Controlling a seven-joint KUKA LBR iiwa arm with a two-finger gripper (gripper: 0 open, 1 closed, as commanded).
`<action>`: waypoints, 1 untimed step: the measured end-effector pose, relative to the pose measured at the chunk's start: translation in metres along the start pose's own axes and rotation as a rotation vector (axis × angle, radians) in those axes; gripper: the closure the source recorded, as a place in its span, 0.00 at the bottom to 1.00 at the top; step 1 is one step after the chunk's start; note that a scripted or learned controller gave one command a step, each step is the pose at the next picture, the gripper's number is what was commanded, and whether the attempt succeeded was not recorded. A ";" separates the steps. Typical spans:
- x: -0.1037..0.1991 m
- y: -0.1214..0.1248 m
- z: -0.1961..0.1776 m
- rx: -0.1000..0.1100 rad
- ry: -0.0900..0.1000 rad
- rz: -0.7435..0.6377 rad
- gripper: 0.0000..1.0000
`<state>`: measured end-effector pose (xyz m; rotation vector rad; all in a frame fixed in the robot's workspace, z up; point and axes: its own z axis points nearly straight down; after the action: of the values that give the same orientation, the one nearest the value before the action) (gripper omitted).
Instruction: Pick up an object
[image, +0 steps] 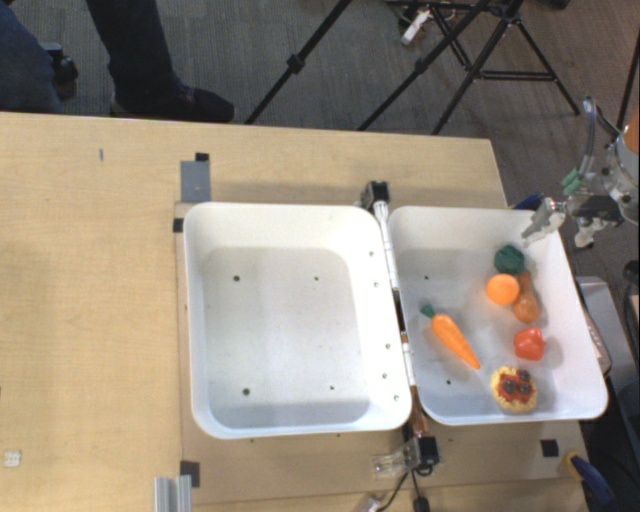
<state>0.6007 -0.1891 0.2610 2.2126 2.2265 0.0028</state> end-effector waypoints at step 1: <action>0.033 -0.007 0.083 0.000 0.001 -0.096 0.00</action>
<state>0.5941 -0.1566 0.1781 2.1035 2.3300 0.0036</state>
